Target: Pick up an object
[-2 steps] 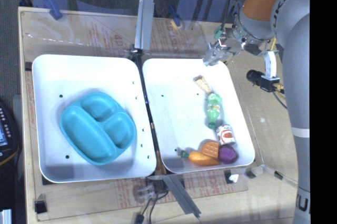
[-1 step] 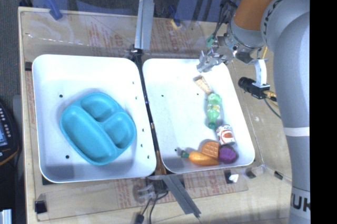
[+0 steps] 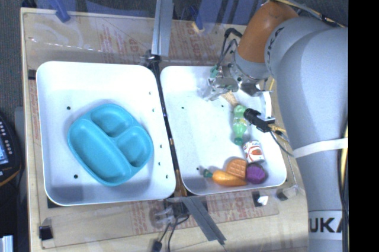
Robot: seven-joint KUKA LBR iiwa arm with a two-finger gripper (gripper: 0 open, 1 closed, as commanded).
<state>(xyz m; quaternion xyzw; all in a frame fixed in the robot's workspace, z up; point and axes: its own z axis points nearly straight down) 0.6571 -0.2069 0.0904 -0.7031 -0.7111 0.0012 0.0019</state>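
hand (image 3: pixel 218 87) is low over the top end of the right bin (image 3: pixel 192 132), above what looks like bare white floor. can't tell from this angle if it's wide or narrow. can't see anything held.

risks as i read them:
- closing where it is likely grabs air. nearest candidate, the green piece (image 3: pixel 238 126), is near the hand but clearly apart from it, further down the bin.
- everything pickable hugs the right wall or the near right corner. a descent there could clip the bin wall or jam against it.
- red-and-white can (image 3: pixel 254 152), tan waffle-like piece (image 3: pixel 237 167), orange carrot (image 3: pixel 225 178) and purple piece (image 3: pixel 256 174) are bunched, touching or just beside each other. a grasp could catch two, or shove one and scatter the rest.
- rounded shapes may squirt out of a pinch.

green piece: small, pale green, elongated, lumpy outline, slightly glossy. lies along the right side between the hand and the can. too small to say what it is.

left bin (image 3: pixel 50 79) has a blue divided tray (image 3: pixel 109 141), well apart from the hand.
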